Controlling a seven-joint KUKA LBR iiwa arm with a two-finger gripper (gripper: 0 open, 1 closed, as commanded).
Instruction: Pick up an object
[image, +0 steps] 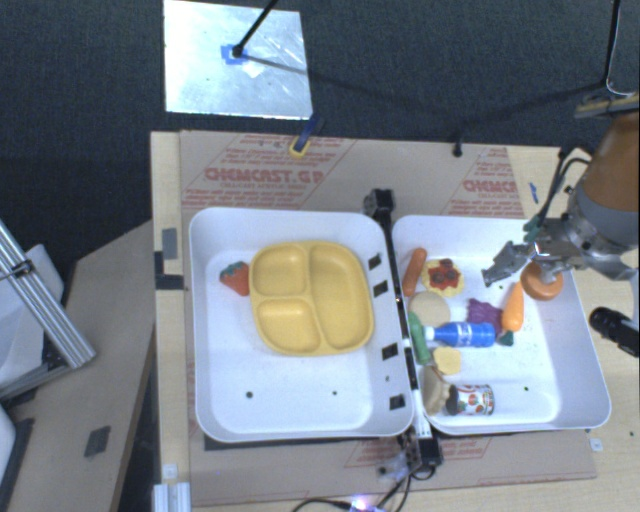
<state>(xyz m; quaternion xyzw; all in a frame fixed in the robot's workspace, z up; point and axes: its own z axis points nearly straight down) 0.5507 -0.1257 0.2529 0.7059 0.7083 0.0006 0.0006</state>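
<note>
The right bin (585, 385) holds several toy foods. Among them are an orange carrot (512, 309), purple grapes (484, 312), a blue bottle (466, 334), a sausage (413, 270), a red and yellow piece (443, 275) and a small can (471, 400). A round orange piece (543, 284) lies by the bin's right wall. My gripper (508, 263) hangs over the upper right part of this bin, just above the carrot and grapes and left of the round orange piece. I see nothing clearly held in it.
The left bin (215, 390) carries a yellow divided plate (308, 297) with a strawberry (235, 277) at its left. A black divider (395, 300) runs between the bins. A beige lump (430, 305) and a yellow piece (447, 360) crowd the right bin's left side.
</note>
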